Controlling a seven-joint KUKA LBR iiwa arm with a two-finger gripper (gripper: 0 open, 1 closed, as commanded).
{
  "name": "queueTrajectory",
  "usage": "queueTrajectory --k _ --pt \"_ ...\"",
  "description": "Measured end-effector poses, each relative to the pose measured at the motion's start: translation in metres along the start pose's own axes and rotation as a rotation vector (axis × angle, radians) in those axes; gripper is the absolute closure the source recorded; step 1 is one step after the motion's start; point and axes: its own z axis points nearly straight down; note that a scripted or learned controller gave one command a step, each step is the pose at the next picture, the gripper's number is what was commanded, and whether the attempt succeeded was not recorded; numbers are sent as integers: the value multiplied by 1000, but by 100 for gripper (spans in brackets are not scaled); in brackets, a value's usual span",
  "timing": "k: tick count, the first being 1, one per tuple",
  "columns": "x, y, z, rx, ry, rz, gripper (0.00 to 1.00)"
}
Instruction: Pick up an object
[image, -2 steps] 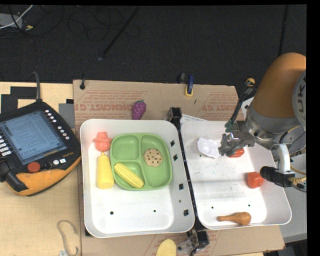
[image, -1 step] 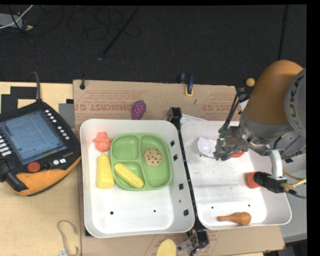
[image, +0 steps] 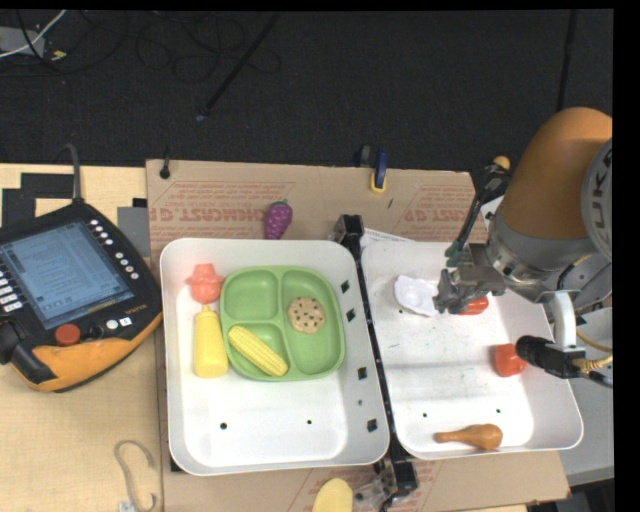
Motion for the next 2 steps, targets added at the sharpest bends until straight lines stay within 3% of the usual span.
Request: queueTrajectory --k 2 --pt "2 1 21 4 0 1 100"
